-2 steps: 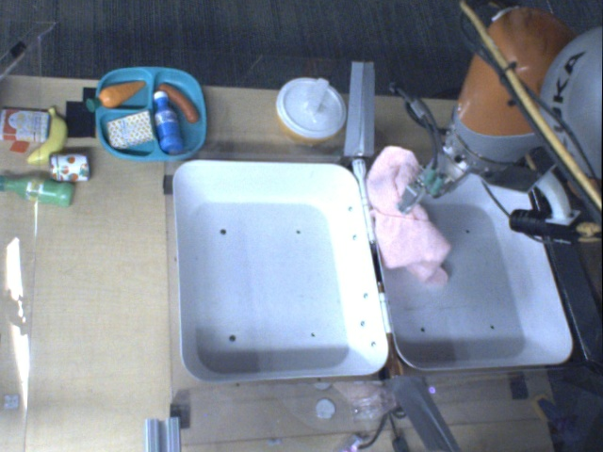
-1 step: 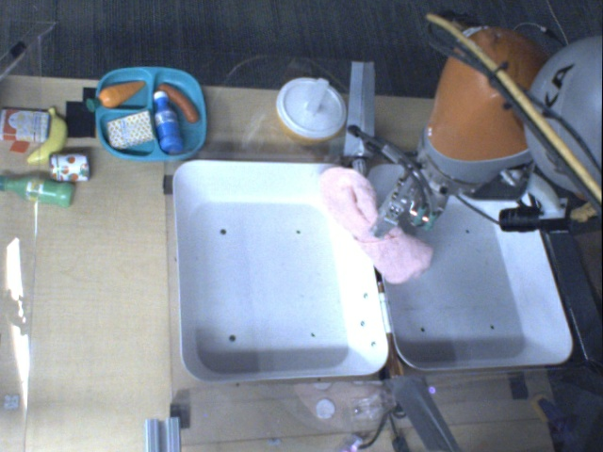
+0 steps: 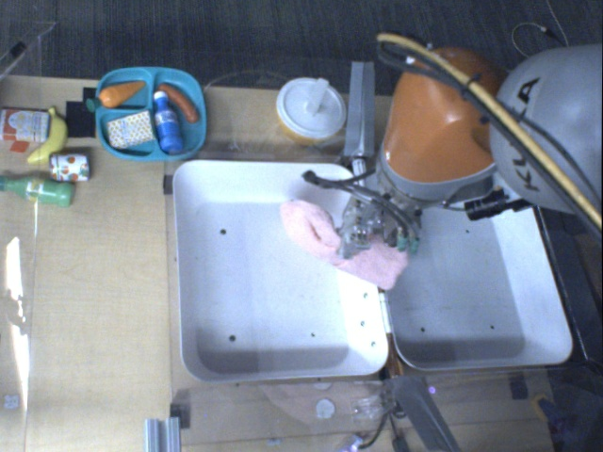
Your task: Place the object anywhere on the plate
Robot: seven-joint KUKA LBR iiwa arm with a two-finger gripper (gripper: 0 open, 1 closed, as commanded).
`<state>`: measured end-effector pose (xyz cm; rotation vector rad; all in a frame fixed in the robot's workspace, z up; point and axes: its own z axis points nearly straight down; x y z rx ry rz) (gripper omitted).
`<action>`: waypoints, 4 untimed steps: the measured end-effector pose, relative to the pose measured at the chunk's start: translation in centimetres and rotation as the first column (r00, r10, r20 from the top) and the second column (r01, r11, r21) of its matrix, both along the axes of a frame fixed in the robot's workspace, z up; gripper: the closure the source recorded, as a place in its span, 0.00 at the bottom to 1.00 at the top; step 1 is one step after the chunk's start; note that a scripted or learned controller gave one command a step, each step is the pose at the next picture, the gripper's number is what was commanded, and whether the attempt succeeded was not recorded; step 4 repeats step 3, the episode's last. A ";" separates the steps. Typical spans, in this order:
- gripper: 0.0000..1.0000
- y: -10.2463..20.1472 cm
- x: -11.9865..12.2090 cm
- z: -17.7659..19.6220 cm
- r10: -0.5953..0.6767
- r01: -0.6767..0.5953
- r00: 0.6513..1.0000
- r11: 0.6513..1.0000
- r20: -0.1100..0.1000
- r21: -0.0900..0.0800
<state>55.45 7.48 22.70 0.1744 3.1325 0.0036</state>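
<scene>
1. Far left on the bench, outside the bins, sits a blue divided plate (image 3: 191,92) holding toy food.
2. The left bin (image 3: 236,347) holds most of a pink cloth (image 3: 316,229), whose long axis runs from far-left to near-right, draping over the bins' shared edge.
3. The gripper (image 3: 363,238) sits right over the cloth's middle; whether it pinches the cloth I cannot tell.
4. Judging from this, the plate lies well off to the far left of the gripper.
</scene>
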 end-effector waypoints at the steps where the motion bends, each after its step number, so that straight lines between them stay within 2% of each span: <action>1: 1.00 4.9 -1.3 0.5 0.110 -0.110 0.994 0.994 0.000 0.000; 2: 1.00 9.2 -4.1 -0.1 0.113 -0.113 0.994 0.994 -0.002 0.000; 3: 0.00 9.2 -4.1 0.0 0.113 -0.113 0.994 0.994 -0.002 0.000; 4: 0.00 9.2 -4.1 0.0 0.113 -0.113 0.994 0.994 -0.002 0.000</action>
